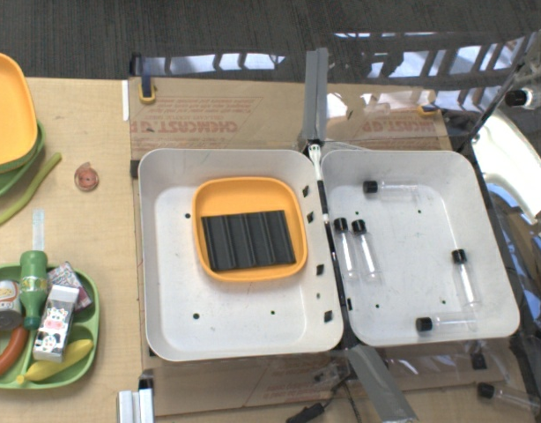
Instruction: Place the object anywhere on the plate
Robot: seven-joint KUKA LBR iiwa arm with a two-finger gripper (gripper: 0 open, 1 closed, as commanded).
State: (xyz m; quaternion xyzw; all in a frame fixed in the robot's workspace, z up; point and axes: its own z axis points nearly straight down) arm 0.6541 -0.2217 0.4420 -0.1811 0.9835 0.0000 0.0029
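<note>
Dark ribbed block [249, 241] lies flat on the orange plate [249, 189], square to it and inside the rim. The plate sits in the left bin [165, 311] on the worktop [94, 227]. I judge the placement done: the block rests unsupported. Several capped clear tubes [363, 247] lie scattered in the right bin [403, 300], possibly spare objects. Hand state and arm pose: I cannot tell from here.

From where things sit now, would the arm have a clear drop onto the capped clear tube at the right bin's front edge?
Probably yes. The clear plastic tube with a black cap lies alone, nothing over it, but it hugs the right white bin's front wall, which may crowd one finger.
</note>
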